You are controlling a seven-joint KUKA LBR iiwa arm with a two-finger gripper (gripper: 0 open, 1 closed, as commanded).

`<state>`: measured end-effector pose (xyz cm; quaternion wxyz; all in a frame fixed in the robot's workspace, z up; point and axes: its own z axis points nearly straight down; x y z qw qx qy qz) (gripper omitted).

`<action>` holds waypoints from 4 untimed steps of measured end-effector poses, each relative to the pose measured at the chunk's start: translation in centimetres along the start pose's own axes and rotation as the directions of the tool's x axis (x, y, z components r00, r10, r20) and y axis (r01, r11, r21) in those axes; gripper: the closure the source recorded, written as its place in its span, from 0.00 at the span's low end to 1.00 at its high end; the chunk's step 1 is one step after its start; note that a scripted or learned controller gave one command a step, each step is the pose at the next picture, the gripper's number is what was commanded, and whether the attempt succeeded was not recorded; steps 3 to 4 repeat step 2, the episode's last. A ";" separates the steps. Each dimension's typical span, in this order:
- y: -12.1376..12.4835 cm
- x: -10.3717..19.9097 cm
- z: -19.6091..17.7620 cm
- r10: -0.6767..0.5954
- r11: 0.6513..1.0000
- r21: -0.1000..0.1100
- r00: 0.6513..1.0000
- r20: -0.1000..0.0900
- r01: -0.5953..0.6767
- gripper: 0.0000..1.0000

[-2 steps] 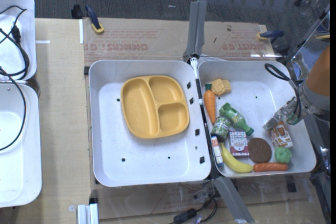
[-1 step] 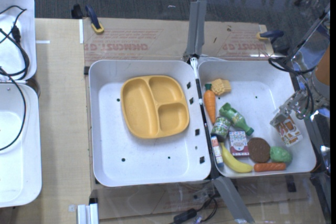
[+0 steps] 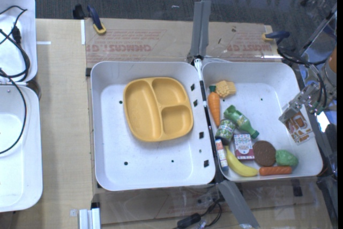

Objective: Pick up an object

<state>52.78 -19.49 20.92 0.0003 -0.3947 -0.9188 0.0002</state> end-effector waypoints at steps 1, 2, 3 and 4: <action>-5.5 1.4 6.3 0.055 0.999 0.001 0.999 -0.003 -0.055 1.00; 1.5 2.2 0.2 0.180 0.984 0.002 0.984 0.000 -0.180 1.00; 1.5 2.2 0.2 0.180 0.984 0.002 0.984 0.000 -0.180 1.00; 1.5 2.2 0.2 0.180 0.984 0.002 0.984 0.000 -0.180 1.00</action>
